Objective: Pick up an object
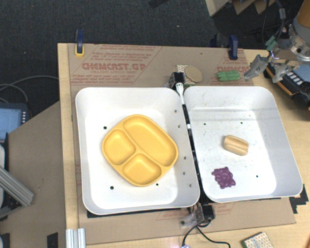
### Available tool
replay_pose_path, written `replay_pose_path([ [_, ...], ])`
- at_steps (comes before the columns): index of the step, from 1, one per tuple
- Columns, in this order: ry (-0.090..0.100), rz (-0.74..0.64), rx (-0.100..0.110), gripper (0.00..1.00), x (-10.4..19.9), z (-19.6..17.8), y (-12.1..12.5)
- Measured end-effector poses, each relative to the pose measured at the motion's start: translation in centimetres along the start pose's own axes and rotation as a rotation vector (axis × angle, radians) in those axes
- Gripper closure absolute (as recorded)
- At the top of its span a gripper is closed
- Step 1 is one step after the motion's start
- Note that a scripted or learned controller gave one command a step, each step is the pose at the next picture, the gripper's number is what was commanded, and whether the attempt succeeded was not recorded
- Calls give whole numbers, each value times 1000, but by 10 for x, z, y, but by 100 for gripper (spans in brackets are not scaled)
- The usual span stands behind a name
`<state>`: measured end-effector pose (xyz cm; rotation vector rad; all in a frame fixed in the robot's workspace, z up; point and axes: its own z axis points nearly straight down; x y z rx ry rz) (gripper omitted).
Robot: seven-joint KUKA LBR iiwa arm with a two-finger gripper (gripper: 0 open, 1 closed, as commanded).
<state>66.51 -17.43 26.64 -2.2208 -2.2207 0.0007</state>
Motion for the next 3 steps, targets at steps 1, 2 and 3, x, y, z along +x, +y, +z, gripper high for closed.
replay_pose_path([
  [1, 3, 0, 9, 0, 21, 191, -31],
  [2, 1, 5, 7, 0, -6, 182, -105],
  [3, -1, 2, -3, 100, -4, 171, -101],
])
